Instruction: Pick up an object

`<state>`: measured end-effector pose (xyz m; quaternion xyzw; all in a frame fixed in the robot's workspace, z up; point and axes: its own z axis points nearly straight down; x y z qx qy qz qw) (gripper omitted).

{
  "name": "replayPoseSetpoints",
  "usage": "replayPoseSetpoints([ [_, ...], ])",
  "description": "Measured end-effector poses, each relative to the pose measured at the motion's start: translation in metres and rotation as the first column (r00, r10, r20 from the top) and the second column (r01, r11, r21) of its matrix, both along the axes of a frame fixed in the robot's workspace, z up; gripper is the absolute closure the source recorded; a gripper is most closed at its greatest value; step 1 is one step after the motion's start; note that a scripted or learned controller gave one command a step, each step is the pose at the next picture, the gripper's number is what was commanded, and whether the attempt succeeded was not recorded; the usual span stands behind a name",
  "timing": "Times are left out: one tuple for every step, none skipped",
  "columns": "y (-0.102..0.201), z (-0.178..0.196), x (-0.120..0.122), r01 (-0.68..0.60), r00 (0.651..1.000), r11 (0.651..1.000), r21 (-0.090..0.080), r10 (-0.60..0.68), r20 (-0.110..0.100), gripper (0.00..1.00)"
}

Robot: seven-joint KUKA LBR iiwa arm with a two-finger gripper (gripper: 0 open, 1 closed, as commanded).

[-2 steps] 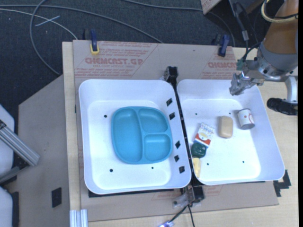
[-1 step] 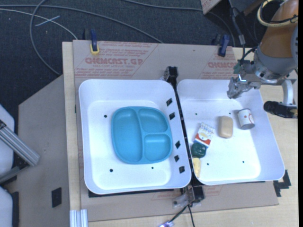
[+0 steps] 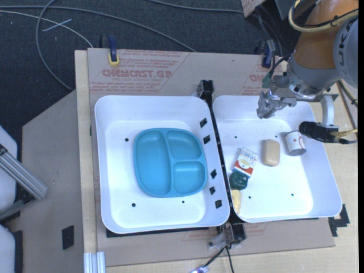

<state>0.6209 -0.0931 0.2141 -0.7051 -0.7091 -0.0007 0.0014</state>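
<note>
Right bin (image 3: 318, 201): yellow piece (image 3: 235, 201) nearest, then green lid (image 3: 239, 180), snack packet (image 3: 245, 160), tan block (image 3: 271, 152), white cup (image 3: 294, 143). End effector (image 3: 267, 108) hovers at far edge, nothing held; cannot tell its state. Best: centre over tan block, descend straight.

The KUKA arm (image 3: 327, 33) shows a rounded orange band above a grey wrist housing, a yellow cable looped over its top. Below, the metallic grey two-finger gripper (image 3: 267, 108) carries dark fittings; a white bracket with a black cylindrical part juts alongside.
</note>
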Motion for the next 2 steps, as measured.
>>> replayPoseSetpoints([
  [0.054,0.014,0.007,-0.001,1.000,1.000,0.000,0.001,0.004,1.00],
  [0.099,0.009,0.009,0.000,1.000,1.000,-0.001,0.000,0.000,1.00],
])
